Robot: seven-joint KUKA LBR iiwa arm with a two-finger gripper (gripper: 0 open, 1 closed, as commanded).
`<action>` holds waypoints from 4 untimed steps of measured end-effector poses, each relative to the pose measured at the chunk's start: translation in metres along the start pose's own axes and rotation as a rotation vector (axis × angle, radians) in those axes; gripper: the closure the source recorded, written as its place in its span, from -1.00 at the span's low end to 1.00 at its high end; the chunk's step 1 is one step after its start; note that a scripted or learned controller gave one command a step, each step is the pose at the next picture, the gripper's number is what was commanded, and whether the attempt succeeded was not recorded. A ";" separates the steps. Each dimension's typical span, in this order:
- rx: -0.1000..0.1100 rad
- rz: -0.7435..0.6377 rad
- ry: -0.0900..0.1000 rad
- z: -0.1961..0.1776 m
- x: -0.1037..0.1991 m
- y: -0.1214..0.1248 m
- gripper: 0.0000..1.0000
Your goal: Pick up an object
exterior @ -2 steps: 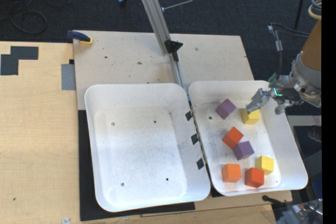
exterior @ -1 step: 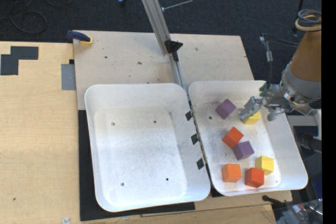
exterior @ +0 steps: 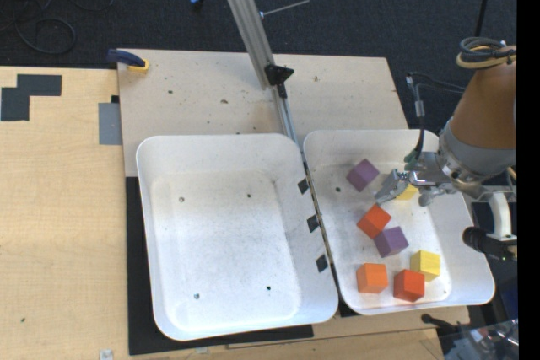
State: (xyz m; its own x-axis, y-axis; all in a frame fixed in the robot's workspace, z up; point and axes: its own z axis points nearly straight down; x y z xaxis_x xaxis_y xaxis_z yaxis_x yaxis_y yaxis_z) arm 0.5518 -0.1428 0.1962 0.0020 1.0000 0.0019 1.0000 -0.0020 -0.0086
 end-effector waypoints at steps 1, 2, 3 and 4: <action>0.002 0.000 0.001 0.065 0.003 -0.003 -1.00; -0.004 0.011 -0.001 0.051 0.000 -0.002 1.00; -0.012 0.009 -0.003 -0.010 -0.007 -0.004 1.00; -0.010 0.002 -0.002 -0.036 -0.008 -0.004 1.00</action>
